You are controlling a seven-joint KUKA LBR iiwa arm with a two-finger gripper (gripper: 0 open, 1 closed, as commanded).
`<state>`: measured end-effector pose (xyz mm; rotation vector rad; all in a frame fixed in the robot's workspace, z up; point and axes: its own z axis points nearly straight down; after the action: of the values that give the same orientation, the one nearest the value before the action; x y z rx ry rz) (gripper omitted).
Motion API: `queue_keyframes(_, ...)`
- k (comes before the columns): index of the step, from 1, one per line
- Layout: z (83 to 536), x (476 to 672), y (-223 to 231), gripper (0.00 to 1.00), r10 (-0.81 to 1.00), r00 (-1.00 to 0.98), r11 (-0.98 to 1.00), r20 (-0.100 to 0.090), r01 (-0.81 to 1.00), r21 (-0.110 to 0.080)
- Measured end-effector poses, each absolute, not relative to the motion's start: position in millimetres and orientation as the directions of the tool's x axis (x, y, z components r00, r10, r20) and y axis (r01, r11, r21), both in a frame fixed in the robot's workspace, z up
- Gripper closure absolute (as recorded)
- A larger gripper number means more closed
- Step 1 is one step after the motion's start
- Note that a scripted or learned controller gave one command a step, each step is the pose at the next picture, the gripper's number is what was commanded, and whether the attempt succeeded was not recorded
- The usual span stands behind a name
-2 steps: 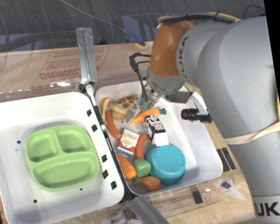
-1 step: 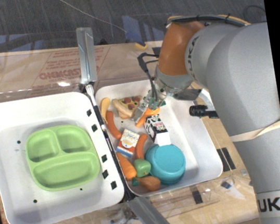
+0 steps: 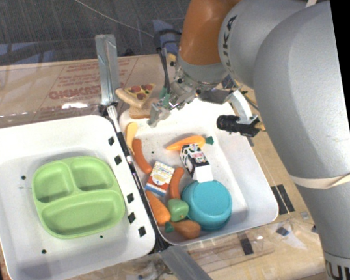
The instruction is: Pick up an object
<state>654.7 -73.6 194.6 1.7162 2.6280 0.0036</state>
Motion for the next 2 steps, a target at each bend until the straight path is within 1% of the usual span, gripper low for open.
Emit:
queue_keyframes(1, 190.8, 615.7, -81.5, 1.0, 0.996, 0.093, -0.093, 0.001, 0.996, -0.007)
queue_keyframes(2, 193.7, 538.1, -127.9, 1.0, 0.998, 0.07, -0.07, 0.0, 0.998, -0.003)
